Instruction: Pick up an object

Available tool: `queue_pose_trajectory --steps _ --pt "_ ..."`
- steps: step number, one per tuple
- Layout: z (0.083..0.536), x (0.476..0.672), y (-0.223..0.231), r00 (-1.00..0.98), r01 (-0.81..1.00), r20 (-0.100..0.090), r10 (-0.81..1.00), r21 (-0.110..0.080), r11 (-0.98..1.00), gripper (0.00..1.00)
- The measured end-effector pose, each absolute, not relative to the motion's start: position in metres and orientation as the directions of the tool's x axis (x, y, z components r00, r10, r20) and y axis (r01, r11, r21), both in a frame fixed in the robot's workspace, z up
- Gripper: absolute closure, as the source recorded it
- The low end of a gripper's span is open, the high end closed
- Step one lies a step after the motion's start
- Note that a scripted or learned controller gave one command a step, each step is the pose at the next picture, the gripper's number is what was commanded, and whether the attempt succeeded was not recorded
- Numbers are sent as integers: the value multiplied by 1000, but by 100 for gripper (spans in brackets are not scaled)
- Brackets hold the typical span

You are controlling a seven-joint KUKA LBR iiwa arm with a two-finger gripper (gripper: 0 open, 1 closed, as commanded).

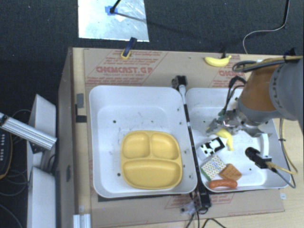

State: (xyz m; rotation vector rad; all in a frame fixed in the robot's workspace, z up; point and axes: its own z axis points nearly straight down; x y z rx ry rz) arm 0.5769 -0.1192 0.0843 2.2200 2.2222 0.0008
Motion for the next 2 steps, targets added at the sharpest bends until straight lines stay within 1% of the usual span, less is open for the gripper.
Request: queue_pose_trajectory --steps 1,2 --pt "95 578 -119 -2 1000 0 1000 3 2 100" --pt "185 541 -60 -3 1000 1 1000 3 3 100"
